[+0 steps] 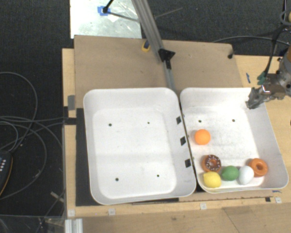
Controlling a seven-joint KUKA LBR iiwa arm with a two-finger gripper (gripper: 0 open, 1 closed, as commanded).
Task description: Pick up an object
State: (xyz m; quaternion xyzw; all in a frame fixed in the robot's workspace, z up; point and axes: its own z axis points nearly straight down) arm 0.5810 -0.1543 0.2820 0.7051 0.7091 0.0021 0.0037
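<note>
1. You have open floor across the upper half of the right bin [218,98]; only the orange ball [202,137] sits mid-bin, apart from the rest.
2. Its near wall is crowded: donut [212,163], yellow ball [212,179], green ball [230,173], white ball [246,174] and orange ring [258,167] lie close together.
3. The gripper [256,100] hangs over the far right rim.

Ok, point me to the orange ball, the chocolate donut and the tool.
orange ball [202,137], camera view, middle of the ball.
chocolate donut [212,163], camera view, on its iced ring.
tool [254,101], camera view, its lower tip above the right bin's far corner.
</note>
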